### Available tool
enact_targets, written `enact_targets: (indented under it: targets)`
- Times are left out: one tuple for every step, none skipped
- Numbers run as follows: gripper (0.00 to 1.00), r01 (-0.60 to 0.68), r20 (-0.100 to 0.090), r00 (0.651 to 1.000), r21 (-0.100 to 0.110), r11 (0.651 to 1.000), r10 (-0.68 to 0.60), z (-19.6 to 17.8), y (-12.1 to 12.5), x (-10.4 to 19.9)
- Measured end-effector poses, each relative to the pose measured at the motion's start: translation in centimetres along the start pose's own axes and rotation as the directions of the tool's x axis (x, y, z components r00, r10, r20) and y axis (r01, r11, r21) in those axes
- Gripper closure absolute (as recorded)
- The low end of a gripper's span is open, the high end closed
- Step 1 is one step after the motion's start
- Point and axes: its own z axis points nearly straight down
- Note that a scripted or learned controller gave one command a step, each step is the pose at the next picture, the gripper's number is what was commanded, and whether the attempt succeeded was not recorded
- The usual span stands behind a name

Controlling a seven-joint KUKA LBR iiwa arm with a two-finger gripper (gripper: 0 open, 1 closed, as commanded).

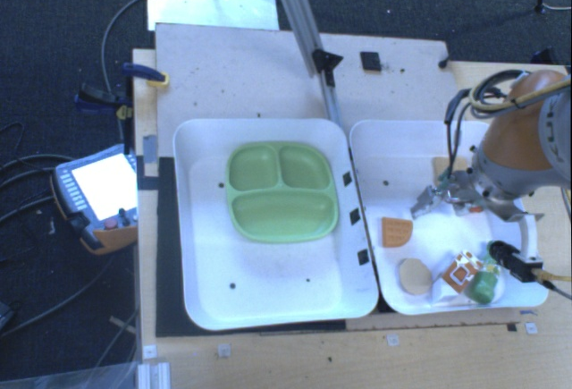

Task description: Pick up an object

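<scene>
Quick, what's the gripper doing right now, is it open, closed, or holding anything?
Gripper: over the right bin, above the orange piece; whether it is open or closed cannot be told, and nothing shows between its fingers.

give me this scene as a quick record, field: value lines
left bin: holds a green divided plate
right bin: orange piece, tan round piece, small orange-and-white item, green item
arm: over the right bin
gripper: above bare bin floor, beside the orange piece
held: nothing seen between fingers
</scene>
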Motion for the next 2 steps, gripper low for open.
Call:
enact_targets:
  targets:
    - [0.0, -0.001, 0.001, 1.0, -0.007, 1.0, 0.001, 2.0, 0.2, 0.0]
    - [1.0, 0.0, 0.003, 1.0, -0.014, 1.0, 0.0, 0.8, 0.5, 0.0]
